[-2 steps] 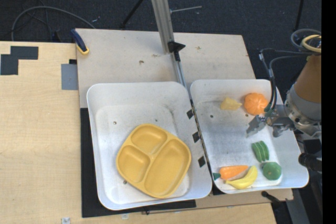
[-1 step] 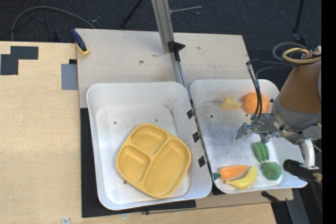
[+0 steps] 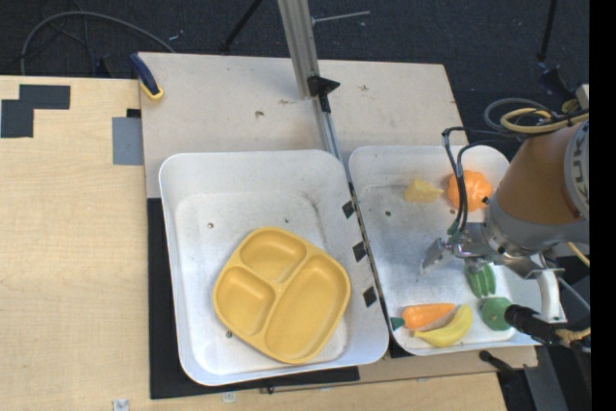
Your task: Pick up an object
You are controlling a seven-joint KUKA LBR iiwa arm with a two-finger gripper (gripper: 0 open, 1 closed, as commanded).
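Two shallow white bins are seen side by side on the desk (image 3: 241, 101). In the left bin (image 3: 178, 197) a yellow divided plate (image 3: 281, 293) is set towards six o'clock. The arm (image 3: 539, 192), grey with an orange band, is reached in from three o'clock over the right bin (image 3: 385, 236). The tool (image 3: 445, 250) is held low above the bare floor of that bin, near its centre, and nothing is seen between its fingers; whether they are spread or pressed together cannot be told. An orange ball (image 3: 469, 191) is placed at twelve o'clock of the tool, with a pale yellow piece (image 3: 422, 192) just beside it. At five o'clock a green piece (image 3: 481, 281), a carrot (image 3: 426, 315) and a banana (image 3: 449, 330) are gathered.
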